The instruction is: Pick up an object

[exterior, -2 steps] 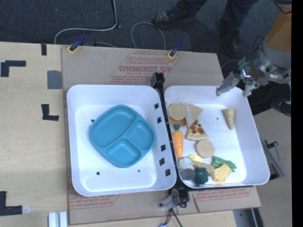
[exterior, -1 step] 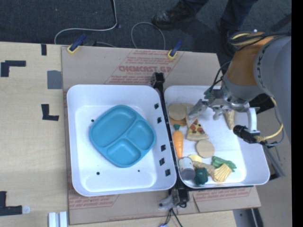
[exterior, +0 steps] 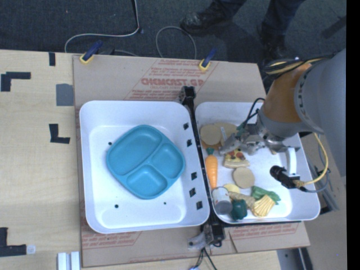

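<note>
My gripper (exterior: pixel 235 145) reaches into the right bin (exterior: pixel 304 207) from the right, low over a small pastry-like toy (exterior: pixel 236 160) with red on top. Its metal fingers sit just above that toy, near a tan round disc (exterior: pixel 212 134). Close by lie an orange carrot (exterior: pixel 211 170), a beige round cookie (exterior: pixel 243 178), a green leafy piece (exterior: pixel 264 194), a yellow ridged piece (exterior: pixel 262 207), a dark green cup (exterior: pixel 239 209) and a white-grey cylinder (exterior: pixel 220 198). Nothing is visibly held between the fingers.
The left bin (exterior: pixel 93 122) holds a blue divided plate (exterior: pixel 146 161). A black divider (exterior: pixel 194 151) with clips runs between the bins. The grey arm with its orange band (exterior: pixel 287 97) covers the right bin's upper right. Cables (exterior: pixel 292 179) hang over the right side.
</note>
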`<state>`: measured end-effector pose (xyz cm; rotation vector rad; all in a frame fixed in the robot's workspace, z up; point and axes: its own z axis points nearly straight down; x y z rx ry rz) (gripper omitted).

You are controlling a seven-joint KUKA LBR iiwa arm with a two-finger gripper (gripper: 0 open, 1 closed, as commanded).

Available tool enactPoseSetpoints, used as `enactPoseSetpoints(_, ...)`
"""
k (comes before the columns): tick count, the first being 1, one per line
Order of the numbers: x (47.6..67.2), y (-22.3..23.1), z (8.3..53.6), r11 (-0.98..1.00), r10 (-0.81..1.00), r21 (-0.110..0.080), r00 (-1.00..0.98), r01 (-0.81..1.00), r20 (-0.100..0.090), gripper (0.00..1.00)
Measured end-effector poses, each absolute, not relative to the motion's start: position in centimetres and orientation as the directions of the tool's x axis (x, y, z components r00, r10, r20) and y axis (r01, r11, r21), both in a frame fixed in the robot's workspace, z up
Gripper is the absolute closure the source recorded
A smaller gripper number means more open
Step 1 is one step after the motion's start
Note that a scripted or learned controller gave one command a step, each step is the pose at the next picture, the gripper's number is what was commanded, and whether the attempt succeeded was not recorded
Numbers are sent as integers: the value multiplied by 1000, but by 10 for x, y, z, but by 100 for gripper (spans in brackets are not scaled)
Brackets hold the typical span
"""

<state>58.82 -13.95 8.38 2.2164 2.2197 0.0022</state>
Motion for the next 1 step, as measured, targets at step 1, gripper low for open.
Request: enactPoseSetpoints(1, 653, -91, 85, 7, 1000, 5, -7, 1000, -1, 0)
